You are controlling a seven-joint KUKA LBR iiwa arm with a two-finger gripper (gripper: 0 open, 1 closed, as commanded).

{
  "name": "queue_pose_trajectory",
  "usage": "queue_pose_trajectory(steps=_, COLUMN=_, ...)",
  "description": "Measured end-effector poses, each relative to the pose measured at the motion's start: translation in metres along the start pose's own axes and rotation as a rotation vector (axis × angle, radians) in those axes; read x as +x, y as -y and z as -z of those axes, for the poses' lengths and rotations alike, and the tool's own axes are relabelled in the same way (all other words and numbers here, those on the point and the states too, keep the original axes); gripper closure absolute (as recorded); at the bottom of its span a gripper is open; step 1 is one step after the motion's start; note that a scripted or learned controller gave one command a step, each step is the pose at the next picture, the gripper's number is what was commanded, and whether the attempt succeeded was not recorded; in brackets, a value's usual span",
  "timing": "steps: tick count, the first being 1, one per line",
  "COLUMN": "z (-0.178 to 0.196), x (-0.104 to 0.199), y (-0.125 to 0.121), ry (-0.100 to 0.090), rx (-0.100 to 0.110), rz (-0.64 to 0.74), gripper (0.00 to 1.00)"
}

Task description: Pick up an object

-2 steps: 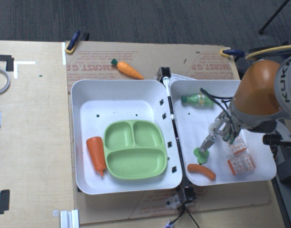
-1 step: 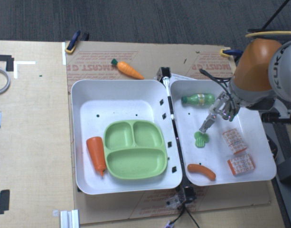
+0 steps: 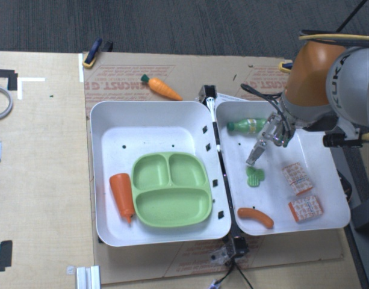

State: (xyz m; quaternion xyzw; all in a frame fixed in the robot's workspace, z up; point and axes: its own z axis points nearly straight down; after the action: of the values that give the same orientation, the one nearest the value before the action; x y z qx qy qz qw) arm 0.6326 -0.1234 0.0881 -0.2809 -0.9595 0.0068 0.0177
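The hand [image 3: 257, 155] hangs just above the small green leafy plastic toy [image 3: 254, 176], whether clenched I cannot tell; the low, flat toy could slip aside during grasping.

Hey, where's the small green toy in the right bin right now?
The small green toy lies near the middle of the right bin, just under the end effector, with the green bottle beyond it and the sausage nearer the front edge.
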Motion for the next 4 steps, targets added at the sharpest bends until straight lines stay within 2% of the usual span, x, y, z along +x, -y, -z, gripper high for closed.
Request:
queue_pose_trajectory(steps=1, z=0.001, x=-0.004, y=-0.012, ry=0.002, rx=0.004, rz=0.192, gripper=0.0)
queue_pose_trajectory(steps=2, z=0.046, x=0.048, y=0.077, ry=0.036, rx=-0.018, rz=0.344, gripper=0.0)
queue_pose_trajectory(steps=3, z=-0.001, x=0.081, y=0.123, ry=0.038, rx=-0.013, rz=0.633, gripper=0.0)
queue_pose_trajectory(steps=4, z=0.01, x=0.079, y=0.122, ry=0.044, rx=-0.014, rz=0.629, gripper=1.0)
